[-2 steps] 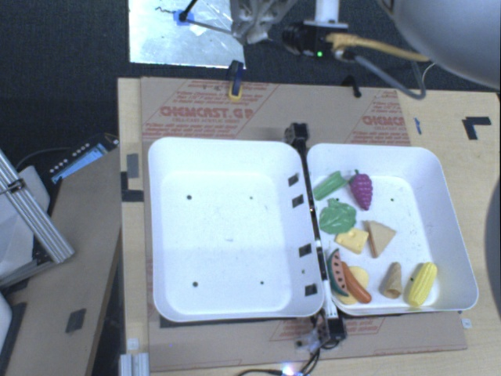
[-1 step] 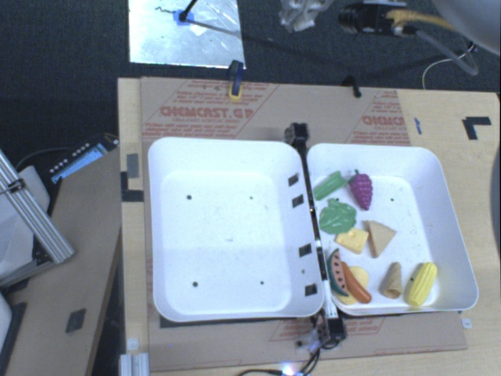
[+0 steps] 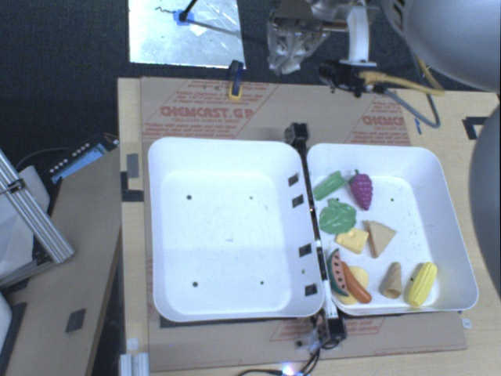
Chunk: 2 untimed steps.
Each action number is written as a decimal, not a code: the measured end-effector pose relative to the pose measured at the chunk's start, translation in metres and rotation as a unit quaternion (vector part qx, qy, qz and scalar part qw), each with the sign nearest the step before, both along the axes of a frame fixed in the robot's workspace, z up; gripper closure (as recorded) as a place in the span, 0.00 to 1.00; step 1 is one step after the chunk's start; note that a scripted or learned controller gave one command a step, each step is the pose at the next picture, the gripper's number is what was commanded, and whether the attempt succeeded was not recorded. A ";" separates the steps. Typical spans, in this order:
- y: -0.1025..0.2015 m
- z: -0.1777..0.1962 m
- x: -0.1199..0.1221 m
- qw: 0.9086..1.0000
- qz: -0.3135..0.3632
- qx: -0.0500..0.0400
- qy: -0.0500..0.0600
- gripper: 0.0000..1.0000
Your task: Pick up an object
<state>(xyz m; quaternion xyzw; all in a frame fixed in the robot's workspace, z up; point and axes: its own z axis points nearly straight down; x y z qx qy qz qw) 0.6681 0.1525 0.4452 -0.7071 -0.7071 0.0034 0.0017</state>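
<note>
The right bin point(image 3: 438, 178) holds several toy foods: a green pepper point(image 3: 329, 185), purple grapes point(image 3: 360, 189), a green leafy piece point(image 3: 337, 216), yellow cheese point(image 3: 353, 240), a tan wedge point(image 3: 380, 236), a watermelon slice point(image 3: 337, 271), a sausage point(image 3: 354, 288), a tan cone point(image 3: 391, 280) and a yellow corn cob point(image 3: 422, 283). My gripper point(image 3: 291, 52) hangs high at the top of the view, above the bench's far edge and well away from the bins. Nothing shows between its fingers.
The left bin point(image 3: 227, 229) lies beside the right one, joined by a black clamp strip point(image 3: 305, 210). A shiny sheet point(image 3: 184, 18) lies beyond the bench at top left. A yellow clamp point(image 3: 235, 81) sits on the cardboard. The grey arm point(image 3: 454, 22) fills the upper right.
</note>
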 end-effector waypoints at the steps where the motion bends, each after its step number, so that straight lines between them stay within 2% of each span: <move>1: 0.088 -0.027 -0.001 1.000 0.006 0.002 -0.003 1.00; 2: 0.082 0.076 0.000 1.000 0.003 0.004 -0.010 1.00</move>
